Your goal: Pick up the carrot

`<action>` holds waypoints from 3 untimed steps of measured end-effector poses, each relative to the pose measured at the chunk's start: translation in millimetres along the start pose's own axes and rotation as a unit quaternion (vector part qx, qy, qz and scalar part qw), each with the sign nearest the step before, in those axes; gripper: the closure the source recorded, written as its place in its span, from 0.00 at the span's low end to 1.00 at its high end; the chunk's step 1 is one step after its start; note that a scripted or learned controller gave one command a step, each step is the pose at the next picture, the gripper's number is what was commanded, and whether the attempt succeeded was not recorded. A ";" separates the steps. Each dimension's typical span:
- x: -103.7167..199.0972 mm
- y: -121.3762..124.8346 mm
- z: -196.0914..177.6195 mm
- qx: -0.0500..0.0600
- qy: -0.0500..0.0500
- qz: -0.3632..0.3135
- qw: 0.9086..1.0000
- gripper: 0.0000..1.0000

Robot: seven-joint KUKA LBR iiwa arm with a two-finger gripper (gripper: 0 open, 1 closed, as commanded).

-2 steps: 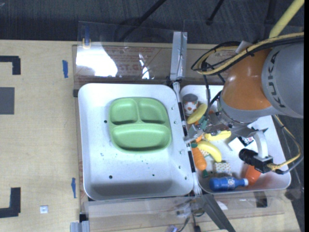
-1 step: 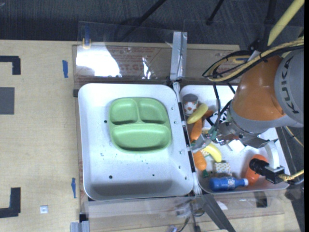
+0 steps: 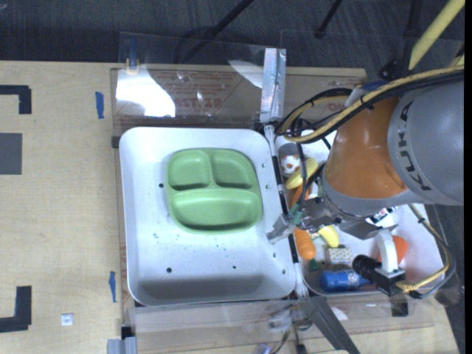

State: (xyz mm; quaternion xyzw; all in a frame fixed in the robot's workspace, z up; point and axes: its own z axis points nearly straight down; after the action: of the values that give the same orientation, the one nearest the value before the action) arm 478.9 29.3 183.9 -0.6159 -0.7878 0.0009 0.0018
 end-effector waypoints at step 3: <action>-15.4 -2.7 -9.6 -0.001 -0.001 -0.058 0.998 1.00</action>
State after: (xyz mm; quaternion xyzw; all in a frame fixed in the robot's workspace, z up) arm 480.1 13.7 193.5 -0.5688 -0.8225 0.0000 0.0005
